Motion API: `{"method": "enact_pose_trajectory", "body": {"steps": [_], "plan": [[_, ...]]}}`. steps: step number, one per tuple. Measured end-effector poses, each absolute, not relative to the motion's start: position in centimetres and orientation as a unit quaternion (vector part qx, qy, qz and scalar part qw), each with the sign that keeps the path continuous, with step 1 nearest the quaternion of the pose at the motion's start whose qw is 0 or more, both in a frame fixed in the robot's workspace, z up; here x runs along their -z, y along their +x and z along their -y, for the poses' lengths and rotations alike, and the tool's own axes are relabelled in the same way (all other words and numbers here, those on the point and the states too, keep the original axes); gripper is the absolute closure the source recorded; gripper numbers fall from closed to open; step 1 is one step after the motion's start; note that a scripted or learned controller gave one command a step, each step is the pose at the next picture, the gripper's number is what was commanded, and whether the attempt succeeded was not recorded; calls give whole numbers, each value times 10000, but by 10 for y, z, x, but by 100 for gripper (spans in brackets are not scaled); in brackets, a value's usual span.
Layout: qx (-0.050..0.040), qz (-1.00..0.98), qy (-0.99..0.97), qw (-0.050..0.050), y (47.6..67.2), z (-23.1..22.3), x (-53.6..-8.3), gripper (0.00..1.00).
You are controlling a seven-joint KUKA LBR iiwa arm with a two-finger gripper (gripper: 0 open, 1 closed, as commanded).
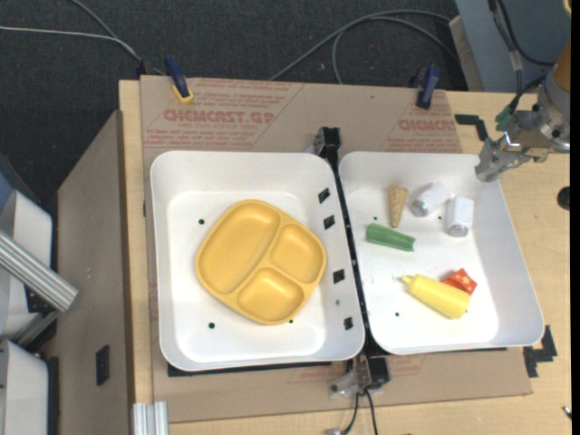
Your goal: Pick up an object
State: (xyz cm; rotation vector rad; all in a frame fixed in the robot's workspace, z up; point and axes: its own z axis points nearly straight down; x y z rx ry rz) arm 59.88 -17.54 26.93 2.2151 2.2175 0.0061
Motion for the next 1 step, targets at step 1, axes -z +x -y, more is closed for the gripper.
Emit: {"method": "enact_pose_trajectory", "body": {"steps": [1], "plan": [[-13,-7076,7067,22,600,175,-299,100]]}}
